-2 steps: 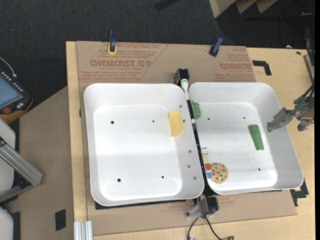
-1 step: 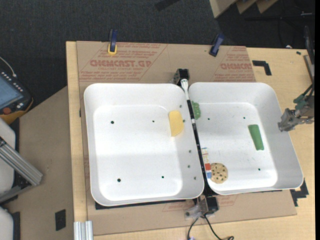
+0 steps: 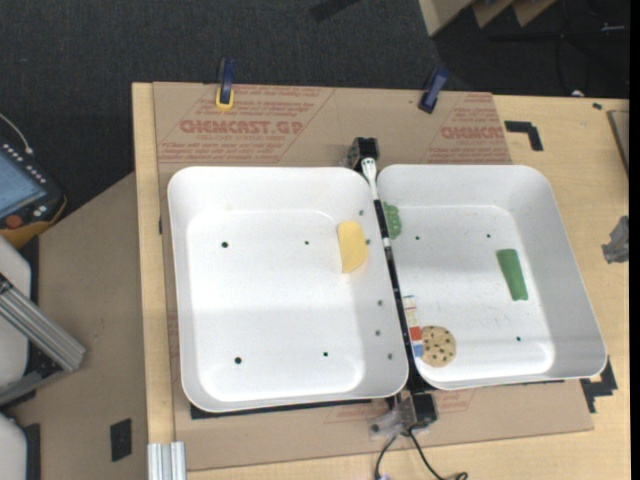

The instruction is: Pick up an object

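Cable and black fitting at the near edge of the bench, at the seam between the bins; probably a mount or sensor lead

Left bin: one yellow piece, lying flat close to the bin's right wall

Right bin:
- round speckled disc, near front corner, just beside a small red-and-blue item at the left wall
- green block, alone on open floor, well apart from the walls; judged the easiest candidate for a pick
- small green item, against the left wall, likely awkward to reach

Cardboard sheet under both bins, held by two clamps at the far edge, presumably to keep it from sliding

Gripper: open or closed cannot be told; no object appears lifted, so the pick is judged not yet done
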{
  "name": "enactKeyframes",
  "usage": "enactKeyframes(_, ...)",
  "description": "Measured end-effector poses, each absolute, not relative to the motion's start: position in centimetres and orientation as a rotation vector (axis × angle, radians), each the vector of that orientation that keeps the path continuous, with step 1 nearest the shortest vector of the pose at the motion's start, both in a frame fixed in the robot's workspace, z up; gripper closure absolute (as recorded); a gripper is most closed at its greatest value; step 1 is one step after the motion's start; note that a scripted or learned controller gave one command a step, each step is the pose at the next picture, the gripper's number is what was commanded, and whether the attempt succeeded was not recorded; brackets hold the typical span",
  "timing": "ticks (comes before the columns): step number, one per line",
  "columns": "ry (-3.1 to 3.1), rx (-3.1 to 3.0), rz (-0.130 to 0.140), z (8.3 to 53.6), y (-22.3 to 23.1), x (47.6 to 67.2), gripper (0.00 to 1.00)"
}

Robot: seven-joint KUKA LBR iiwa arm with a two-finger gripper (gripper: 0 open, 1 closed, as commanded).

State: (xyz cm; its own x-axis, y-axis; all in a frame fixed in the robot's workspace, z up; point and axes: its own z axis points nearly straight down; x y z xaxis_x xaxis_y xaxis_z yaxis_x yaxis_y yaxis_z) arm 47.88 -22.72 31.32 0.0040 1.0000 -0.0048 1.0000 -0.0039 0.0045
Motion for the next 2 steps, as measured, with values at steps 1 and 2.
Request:
enactKeyframes(1, 2.231, 2.205, 0.009, 34.4, -12.1, 49.1, 1.00)
enactKeyframes(2, 2.229, 2.210, 0.005, 35.1, -5.2, 51.4, 1.00)
